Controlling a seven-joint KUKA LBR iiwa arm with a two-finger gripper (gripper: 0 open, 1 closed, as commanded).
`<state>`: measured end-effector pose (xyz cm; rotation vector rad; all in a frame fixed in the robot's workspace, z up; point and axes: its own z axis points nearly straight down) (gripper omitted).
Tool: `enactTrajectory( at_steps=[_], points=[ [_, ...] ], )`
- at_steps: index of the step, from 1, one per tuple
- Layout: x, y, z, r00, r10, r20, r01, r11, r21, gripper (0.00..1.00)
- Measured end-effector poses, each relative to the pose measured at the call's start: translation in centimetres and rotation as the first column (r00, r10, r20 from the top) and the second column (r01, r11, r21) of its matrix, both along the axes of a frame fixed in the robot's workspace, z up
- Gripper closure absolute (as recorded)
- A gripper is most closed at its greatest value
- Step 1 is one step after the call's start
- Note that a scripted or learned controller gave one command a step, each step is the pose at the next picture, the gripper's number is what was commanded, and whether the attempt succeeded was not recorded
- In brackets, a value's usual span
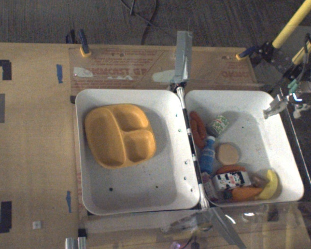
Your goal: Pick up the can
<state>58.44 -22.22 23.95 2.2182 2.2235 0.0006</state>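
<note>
Two white bins (129, 201) sit on the bench (31, 139). Can (217, 124) lies in the right bin; pincer (280, 104) hovers above that bin's far right corner, state indeterminable.

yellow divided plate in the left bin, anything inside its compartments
The yellow divided plate shows three bare compartments, nothing lying in them. It rests on the floor of the left bin; whatever is underneath the plate is covered.

A robotics lab bench (31, 139) (tape marks, clamps, loose cables (140, 4) on carpet) with two white bins (93, 191).
</note>
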Motion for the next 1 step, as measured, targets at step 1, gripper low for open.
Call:
enactTrajectory(
  at_steps=[1],
  points=[
    [2.15, 0.63, -13.14, 0.997, 0.07, 0.022, -0.07, 0.998, -0.001, 0.0]
  ],
)
